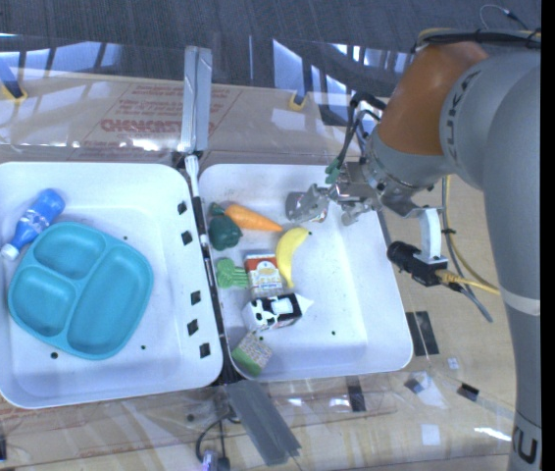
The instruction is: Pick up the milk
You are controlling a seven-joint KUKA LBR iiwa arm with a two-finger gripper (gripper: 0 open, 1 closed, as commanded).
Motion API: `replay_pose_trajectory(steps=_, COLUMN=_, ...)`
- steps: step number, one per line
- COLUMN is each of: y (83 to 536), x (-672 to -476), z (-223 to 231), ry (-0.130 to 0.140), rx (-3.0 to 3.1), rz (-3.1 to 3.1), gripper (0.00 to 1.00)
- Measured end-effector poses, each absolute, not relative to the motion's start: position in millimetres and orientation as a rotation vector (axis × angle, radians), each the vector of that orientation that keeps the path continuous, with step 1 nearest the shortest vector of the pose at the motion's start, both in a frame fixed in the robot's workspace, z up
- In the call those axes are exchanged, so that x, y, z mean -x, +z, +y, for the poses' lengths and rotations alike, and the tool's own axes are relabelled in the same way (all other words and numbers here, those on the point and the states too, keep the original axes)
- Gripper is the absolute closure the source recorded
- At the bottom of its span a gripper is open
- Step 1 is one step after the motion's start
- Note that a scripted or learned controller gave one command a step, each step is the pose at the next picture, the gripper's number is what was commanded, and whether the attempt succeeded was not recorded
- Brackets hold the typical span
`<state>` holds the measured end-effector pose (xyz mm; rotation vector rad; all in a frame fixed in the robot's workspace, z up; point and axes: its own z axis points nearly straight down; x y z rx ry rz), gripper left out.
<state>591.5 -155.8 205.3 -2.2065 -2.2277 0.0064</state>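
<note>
The milk (276, 310) is a small carton with black and white cow patches, lying on its side low in the right bin (356, 302), near its left wall. My gripper (327, 208) hangs over the top of the right bin, up and to the right of the milk and well apart from it. The fingers (303, 205) are open with nothing between them. The yellow banana (290, 252) lies between the gripper and the milk.
An orange carrot (250, 218), a dark green vegetable (224, 231), a light green piece (229, 274), a red-labelled small box (264, 274) and a greenish packet (252, 352) crowd the right bin's left side. The left bin (23, 371) holds a blue divided plate (79, 287) and a blue bottle (34, 218).
</note>
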Motion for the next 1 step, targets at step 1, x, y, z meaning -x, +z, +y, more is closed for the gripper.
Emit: replay_pose_trajectory(steps=1, y=95.3, x=-566.8, z=-151.2, ry=-0.004, rx=2.043, rz=-2.389, gripper=0.00)
